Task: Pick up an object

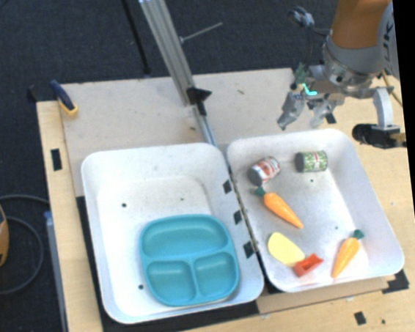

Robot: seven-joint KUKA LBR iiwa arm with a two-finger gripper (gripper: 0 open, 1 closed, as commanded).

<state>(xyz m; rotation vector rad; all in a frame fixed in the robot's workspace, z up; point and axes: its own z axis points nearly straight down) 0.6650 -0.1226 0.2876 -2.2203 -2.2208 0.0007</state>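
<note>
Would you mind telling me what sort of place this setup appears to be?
Probably a robotics lab bench for grasping trials: a robot arm reaches over two white bins, toy carrots and small cans lie in one, and an aluminium post stands behind.

the arm (357,13) is grey with a broad orange band just above the wrist, and thin cables loop over that band. below it sits a grey metal wrist block with a small teal light, and two slim grey fingers (288,112) of the gripper (307,114).
</note>
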